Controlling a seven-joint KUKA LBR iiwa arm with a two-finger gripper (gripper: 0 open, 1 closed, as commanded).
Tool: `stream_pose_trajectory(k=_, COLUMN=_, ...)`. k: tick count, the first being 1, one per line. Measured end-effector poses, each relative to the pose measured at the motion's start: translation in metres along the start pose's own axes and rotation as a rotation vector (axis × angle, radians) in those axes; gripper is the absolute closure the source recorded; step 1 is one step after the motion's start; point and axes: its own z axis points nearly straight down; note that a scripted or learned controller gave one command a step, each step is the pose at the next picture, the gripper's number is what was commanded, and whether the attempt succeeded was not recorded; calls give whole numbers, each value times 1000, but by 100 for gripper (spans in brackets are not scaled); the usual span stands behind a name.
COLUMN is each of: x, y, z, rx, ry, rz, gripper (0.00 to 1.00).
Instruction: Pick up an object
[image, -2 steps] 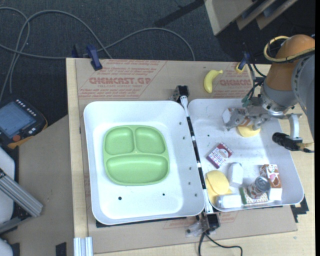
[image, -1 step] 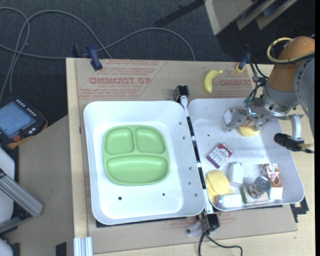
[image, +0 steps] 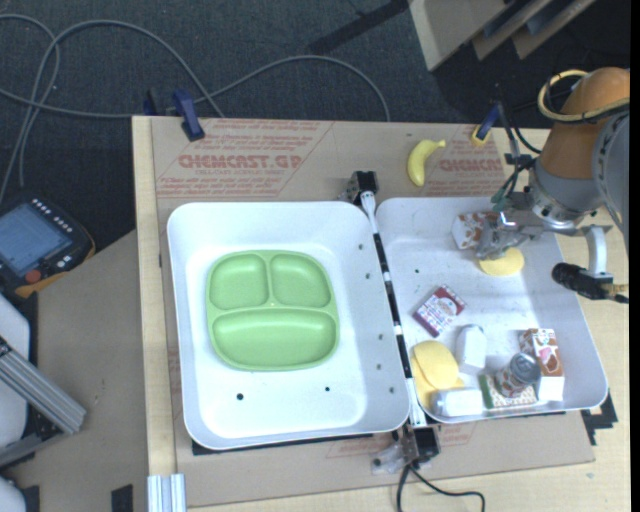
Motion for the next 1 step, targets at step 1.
stream_pose_trajectory(k=1, x=0, y=0, z=0, rx=0, ry=0, rz=0, gripper=0)
